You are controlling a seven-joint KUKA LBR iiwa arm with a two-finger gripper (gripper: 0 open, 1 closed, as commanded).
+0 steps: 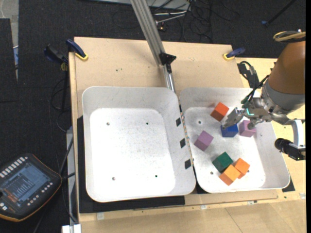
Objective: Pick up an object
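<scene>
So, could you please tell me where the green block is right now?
The green block sits in the right bin, near its front edge, touching the orange blocks on its right.

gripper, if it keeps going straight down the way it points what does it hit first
Most likely the blue block: the gripper hangs right over it in the right bin, the purple block just beside. From this slanted view the height left between them is unclear.

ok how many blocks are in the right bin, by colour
orange blocks: 3
purple blocks: 2
blue block: 1
green block: 1
total: 7, all in the right bin
</scene>
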